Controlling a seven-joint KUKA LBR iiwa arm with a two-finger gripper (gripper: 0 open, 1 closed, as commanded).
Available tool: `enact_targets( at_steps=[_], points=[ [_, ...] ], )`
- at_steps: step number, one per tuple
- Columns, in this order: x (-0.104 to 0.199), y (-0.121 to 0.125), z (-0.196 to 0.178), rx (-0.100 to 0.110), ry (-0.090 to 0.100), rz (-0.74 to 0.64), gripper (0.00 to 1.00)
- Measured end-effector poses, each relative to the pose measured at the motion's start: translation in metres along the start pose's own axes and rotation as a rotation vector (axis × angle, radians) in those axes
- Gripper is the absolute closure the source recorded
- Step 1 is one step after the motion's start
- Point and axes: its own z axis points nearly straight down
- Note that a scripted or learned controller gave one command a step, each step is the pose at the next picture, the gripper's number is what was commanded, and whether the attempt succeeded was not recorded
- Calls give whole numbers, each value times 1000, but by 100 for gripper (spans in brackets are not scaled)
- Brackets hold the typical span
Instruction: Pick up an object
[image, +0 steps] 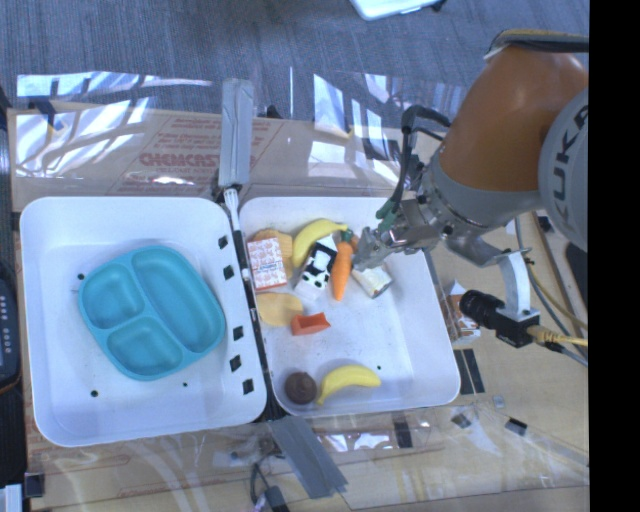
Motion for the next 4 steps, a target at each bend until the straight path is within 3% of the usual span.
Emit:
enact_targets(
  at_steps=[1,2,3,4],
  points=[
    [0,-1,4,8,1,1,0],
    [-42,43,60,16,2,49,0],
    [-98,38,188,23,5,50,0],
    [-100,73,226,-11,-3,111,0]
  ],
)
